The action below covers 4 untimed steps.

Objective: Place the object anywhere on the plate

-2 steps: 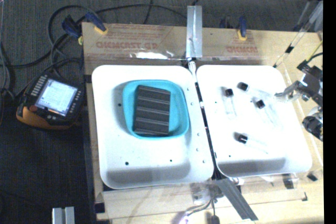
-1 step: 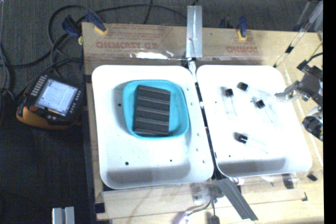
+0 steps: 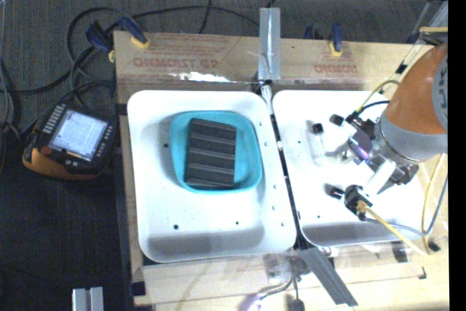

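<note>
Dark ridged block (image 3: 212,154) lying on teal plate (image 3: 247,156) in left bin (image 3: 145,178). At three o'clock, gripper (image 3: 337,156) over right bin (image 3: 313,222), fingers spread, holding nothing. Risk: a needless regrasp dragging block off.

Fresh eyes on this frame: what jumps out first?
The turquoise plate in the left bin, with a dark ribbed block already lying on it. Next, the grey arm with its orange band reaching over the right bin, its pincer low over the bin floor.
</note>
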Each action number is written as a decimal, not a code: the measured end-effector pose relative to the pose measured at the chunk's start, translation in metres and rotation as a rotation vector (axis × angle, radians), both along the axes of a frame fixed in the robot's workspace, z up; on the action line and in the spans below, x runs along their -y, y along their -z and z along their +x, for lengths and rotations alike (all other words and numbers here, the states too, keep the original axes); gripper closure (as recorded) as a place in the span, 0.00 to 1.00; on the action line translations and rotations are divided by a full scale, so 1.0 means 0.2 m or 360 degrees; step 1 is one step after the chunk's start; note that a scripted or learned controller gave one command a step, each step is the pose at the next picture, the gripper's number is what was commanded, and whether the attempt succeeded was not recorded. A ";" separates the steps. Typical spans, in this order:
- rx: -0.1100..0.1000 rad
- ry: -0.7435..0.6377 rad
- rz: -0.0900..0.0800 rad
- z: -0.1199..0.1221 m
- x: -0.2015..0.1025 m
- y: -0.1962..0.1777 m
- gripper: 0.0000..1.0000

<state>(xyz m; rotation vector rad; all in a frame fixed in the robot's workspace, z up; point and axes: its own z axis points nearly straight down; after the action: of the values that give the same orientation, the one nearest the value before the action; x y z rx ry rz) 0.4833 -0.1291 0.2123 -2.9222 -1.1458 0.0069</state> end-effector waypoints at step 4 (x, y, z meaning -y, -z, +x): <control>0.0000 0.0481 -0.0005 0.03 0.43 -0.23 0.00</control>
<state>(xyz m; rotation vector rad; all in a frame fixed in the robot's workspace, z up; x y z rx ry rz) 0.4897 -0.2147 0.2580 -3.0635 -0.6929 0.0080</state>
